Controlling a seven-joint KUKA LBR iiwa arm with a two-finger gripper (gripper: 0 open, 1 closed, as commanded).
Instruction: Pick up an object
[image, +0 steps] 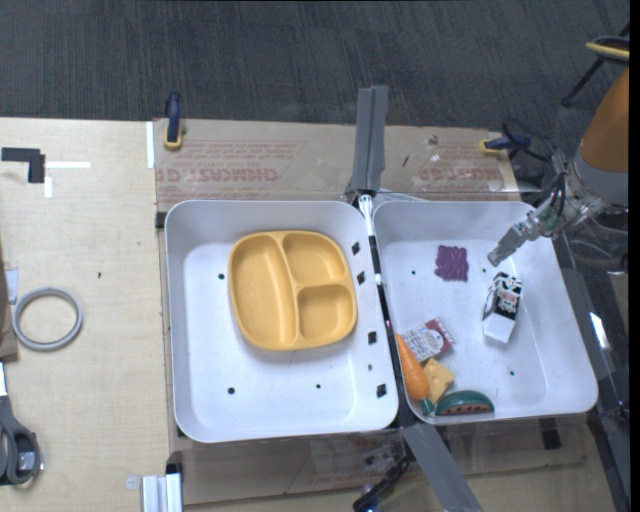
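Note:
The right bin (560, 330) holds several objects. A purple knobbly piece (451, 262) lies near its back. A small white carton with black patches (503, 300) sits toward the right. At the front left lie a red-and-white packet (428, 340), an orange carrot (410, 372), a yellow chunk (439, 378) and a watermelon slice (465, 403). My gripper (512, 243) hangs over the bin's back right, just above and behind the carton, with nothing seen in it.
The left bin (200, 380) holds a yellow divided plate (293, 288). A grey divider bar (370, 140) runs between the bins. On the bench at left lie a grey tape ring (45, 318) and scissors (18, 450). Cables hang by the arm at right.

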